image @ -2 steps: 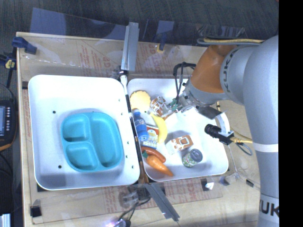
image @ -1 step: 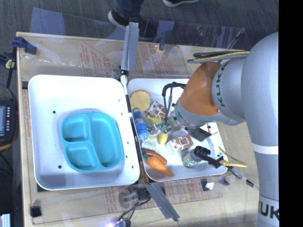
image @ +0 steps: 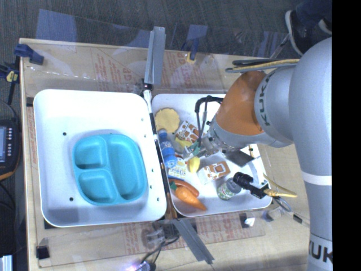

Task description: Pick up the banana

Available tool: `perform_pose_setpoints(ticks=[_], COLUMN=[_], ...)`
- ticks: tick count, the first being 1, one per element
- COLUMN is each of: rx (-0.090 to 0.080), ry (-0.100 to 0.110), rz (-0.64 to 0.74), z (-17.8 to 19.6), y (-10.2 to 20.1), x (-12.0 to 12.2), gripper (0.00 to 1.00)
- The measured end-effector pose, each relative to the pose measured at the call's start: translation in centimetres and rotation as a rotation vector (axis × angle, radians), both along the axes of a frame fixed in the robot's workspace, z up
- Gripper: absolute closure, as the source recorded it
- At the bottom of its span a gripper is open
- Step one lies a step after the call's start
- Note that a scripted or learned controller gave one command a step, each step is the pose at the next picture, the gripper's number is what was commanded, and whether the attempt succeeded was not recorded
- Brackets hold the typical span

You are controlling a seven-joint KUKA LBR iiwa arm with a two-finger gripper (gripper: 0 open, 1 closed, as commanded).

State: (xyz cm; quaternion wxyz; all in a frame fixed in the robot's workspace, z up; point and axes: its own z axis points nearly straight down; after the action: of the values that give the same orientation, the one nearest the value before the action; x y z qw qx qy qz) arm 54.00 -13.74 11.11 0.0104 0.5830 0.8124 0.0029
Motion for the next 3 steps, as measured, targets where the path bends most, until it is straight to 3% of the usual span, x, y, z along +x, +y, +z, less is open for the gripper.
perform_pose_setpoints(ticks=[1, 2, 3], rx=[0.009, 0.009, -0.003], ry=[0.020, 0.021, 0.021], rz=[-0.169, -0.169, -0.091], z=[11.2, 11.1, -1.9], y=[3.5, 3.5, 2.4], x=[2.8, 2.8, 0.8], gripper=[1.00, 0.00, 0.00])
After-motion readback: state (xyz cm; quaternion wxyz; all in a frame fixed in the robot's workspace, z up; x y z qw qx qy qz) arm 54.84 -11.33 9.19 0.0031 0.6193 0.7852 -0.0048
